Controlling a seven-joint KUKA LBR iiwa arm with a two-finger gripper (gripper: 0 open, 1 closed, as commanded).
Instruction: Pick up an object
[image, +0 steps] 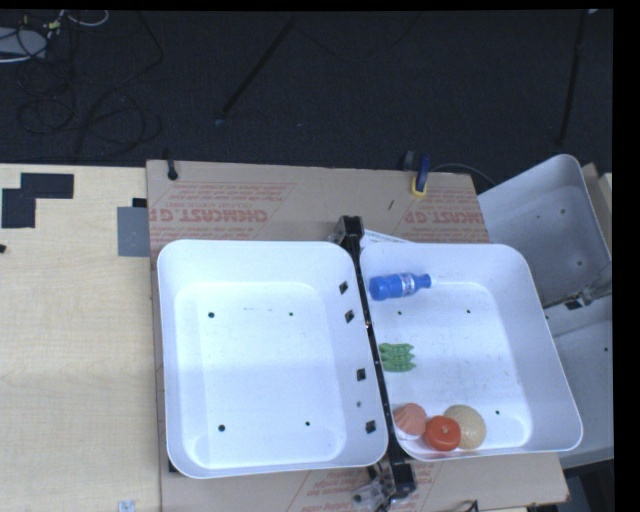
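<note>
- Two shallow white bins sit side by side on the surface: the left bin (185, 300) has nothing lying in it, while the right bin (540, 350) carries every loose object.
- A blue bottle (399, 286) lies on its side near the right bin's far-left corner, its pale cap pointing toward the bin's right wall.
- A small green item (397, 357) rests against the left wall of that bin, roughly midway along it and well apart from the bottle.
- Three round things crowd the near-left corner: a pinkish piece (409, 418), a red one (442, 433) and a cream-coloured one (467, 424), touching or nearly so; what exactly they are is too small to tell.
- The pincer's state cannot be told from this view, and nothing is seen held.
- Judged from how things lie, the task stands at its very start: no object is lifted, and a target has yet to be approached.
- The next move calls for choosing one item and coming down over it in the right bin. The bottle looks the easier choice, lying alone with room on both sides, so the jaws would need to straddle its narrow body crosswise.
- The clustered trio looks riskier, since neighbours and the corner wall leave little room for the jaws.
</note>
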